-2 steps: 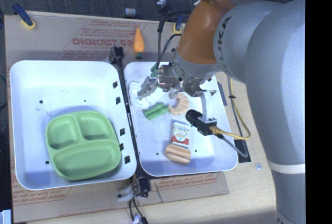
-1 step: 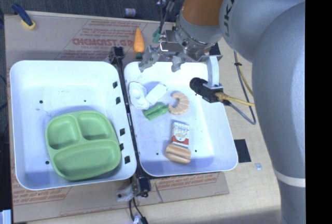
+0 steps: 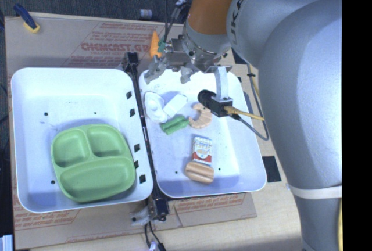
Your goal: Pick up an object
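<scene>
My gripper (image 3: 170, 72), fingers spread and holding nothing, hangs at the upper middle above a smooth green stick (image 3: 174, 125) whose long axis runs left-right, tilted slightly upward rightward.

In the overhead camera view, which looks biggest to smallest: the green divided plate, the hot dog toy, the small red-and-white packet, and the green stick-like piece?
1. green divided plate, by far the largest.
2. hot dog toy and red-and-white packet: they look about alike, too close to rank.
3. green stick-like piece, slightly smaller, though not by much.
</scene>
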